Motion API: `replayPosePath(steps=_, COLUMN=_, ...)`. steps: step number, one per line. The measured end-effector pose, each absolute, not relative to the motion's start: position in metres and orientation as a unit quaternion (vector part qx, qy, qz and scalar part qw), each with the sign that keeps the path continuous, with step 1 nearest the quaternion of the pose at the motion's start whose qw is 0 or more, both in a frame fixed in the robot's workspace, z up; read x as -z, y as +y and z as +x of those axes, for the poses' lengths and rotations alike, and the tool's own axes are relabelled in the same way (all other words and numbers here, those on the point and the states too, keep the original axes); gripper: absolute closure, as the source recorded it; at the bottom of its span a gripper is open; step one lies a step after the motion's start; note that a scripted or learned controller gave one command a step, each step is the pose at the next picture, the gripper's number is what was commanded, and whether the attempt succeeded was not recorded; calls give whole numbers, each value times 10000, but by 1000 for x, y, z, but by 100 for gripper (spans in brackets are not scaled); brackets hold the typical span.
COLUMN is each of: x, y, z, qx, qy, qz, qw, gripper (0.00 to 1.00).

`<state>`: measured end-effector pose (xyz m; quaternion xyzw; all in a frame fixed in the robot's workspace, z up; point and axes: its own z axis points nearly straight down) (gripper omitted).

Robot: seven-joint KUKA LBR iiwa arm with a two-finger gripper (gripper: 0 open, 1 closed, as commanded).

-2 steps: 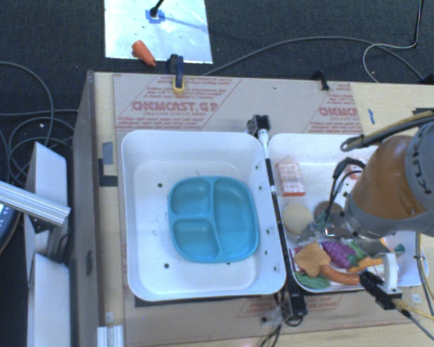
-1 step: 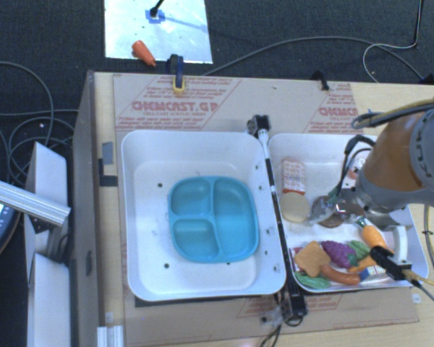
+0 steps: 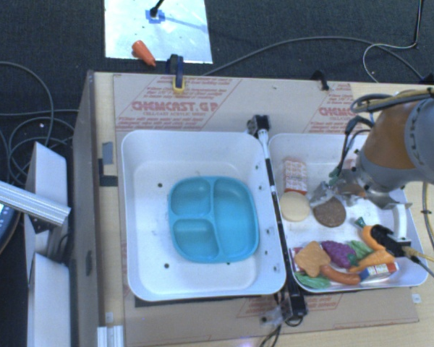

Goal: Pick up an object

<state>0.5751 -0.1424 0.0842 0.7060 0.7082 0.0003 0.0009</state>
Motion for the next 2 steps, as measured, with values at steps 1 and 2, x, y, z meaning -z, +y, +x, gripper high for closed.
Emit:
replayPosePath(steps=1, x=-85, y=-150, z=544, qx=-2, qy=7076, qz=7066, qw=5, gripper=0)
replayPosePath(steps=2, x=-84, y=-166, z=639, qx=1, qy=7082, qz=7060, qw=-67, gripper=0)
